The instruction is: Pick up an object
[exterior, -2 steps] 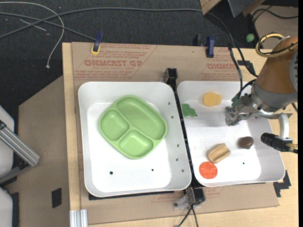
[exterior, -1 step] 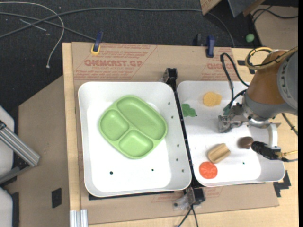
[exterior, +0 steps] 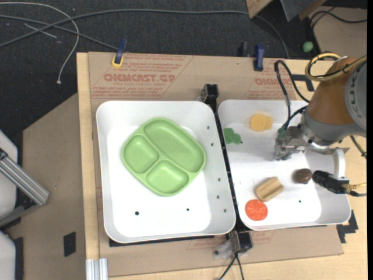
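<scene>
Objects [exterior: 268, 188] — right bin [exterior: 332, 214] — four

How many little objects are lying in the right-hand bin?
5: a yellow piece at the back, a small green piece by the left wall, a brown piece, a tan block, an orange-red disc in front. The arm may hide others.

Gripper [exterior: 284, 150] low in right bin [exterior: 245, 156], fingers apparently touching nothing.
</scene>
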